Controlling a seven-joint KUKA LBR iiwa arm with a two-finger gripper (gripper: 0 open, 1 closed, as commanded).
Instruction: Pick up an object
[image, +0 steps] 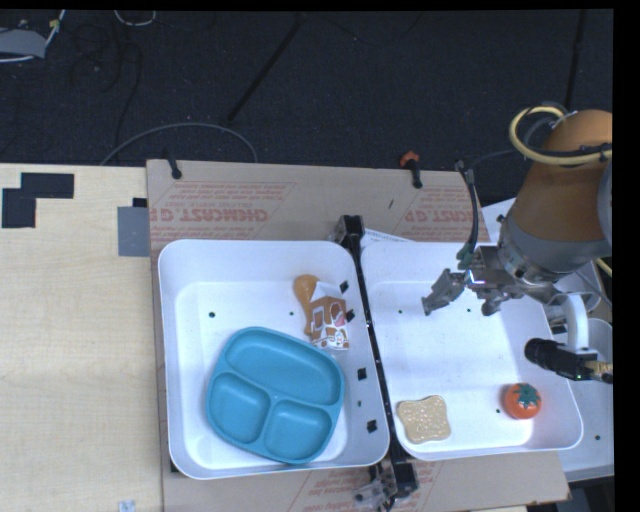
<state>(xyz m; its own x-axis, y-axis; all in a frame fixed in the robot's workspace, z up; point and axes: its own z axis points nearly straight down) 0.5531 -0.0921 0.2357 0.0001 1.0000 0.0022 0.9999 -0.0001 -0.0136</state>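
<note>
My gripper (464, 297) hangs over the upper middle of the right bin (420, 262), its two dark fingers spread apart with nothing between them. Below it, near the bin's front wall, lies a tan slice of toast (424, 419). A small orange-red tomato-like toy (521, 400) sits at the front right corner. In the left bin (185, 300) a blue divided plate (274, 393) takes up the front half. Behind the plate, against the divider, rest a brown wooden piece (305, 289) and a small patterned packet (328, 325).
A black divider rail (364, 330) runs between the two bins. A black cylindrical part (560, 360) juts over the right bin's right rim. Cables loop above the orange band of the arm (565, 180). Cardboard (300, 205) lies under the bins.
</note>
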